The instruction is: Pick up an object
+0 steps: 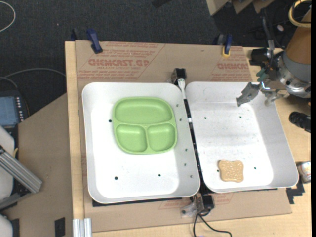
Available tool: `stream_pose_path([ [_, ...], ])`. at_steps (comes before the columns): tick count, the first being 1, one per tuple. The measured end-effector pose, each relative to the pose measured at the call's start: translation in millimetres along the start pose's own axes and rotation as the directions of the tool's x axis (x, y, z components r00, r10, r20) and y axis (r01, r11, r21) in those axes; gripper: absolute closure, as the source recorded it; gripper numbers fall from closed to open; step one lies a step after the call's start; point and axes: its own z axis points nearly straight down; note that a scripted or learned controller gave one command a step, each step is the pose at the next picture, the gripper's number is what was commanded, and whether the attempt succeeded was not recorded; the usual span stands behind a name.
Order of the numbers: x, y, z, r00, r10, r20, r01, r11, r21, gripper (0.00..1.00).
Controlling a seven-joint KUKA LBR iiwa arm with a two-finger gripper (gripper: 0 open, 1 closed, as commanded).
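Arm point(291, 58) comes in from the right, up at the far right corner of the bench. Orange band visible above the wrist, grey wrist body below it, tilted in toward the bins. Gripper point(245, 96) hangs over the far right part of the right bin point(276, 147), near its back rim, pointing down and to the left. It sits above the bin floor, not touching anything I can see.

Can't tell the claw state from here, too small and seen at an angle. Nothing visible in it.

Object: one tan, roughly square, speckled piece point(231, 171), flat on the floor of the right bin near the front edge, a bit left of the bin's centre. Well apart from the gripper, which is at the opposite end of the same bin.

Left bin point(98, 172) holds a green divided tray point(145, 125), one long compartment at the back and two smaller ones in front, lying flat in the middle toward the back.

Both bins sit side by side on a brown board point(123, 58) with red lettering, clamped at the back edge.
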Motion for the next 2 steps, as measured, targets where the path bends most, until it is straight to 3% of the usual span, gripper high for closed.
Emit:
stream_pose_path([
  [1,0,1,-11,1.0,0.0,0.001,0.0,1.0,-0.004,1.0],
  [2,-38,-12,-312,1.0,0.0,0.008,0.0,1.0,-0.02,1.0],
])
